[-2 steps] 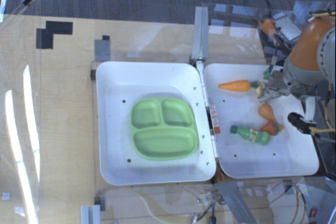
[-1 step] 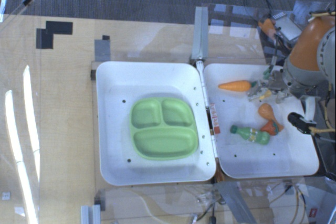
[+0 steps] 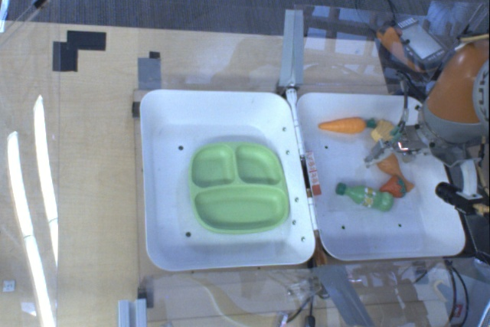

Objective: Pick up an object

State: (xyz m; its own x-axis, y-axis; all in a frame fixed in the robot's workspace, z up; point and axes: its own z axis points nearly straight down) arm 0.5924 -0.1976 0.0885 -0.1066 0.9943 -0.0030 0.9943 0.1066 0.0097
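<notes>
The right bin [image 3: 429, 241] holds an orange carrot [image 3: 342, 125] with a green top at its far side. A small yellow piece [image 3: 381, 132] lies just right of the carrot. A green bottle with a yellow label [image 3: 367, 197] lies on its side near the middle. An orange wedge [image 3: 388, 165] and a red-orange piece [image 3: 396, 185] lie close together by the bottle. My gripper [image 3: 393, 150] hangs over the orange wedge, next to the yellow piece. Its metal fingers [image 3: 377, 155] look spread and open, with nothing between them.
The left bin [image 3: 164, 241] carries a green divided plate [image 3: 239, 188]. A ridge [image 3: 305, 165] separates the two bins. The grey arm with its orange band [image 3: 459, 80] comes in over the right bin's far right corner. Cables and clutter lie beyond the bins at the upper right.
</notes>
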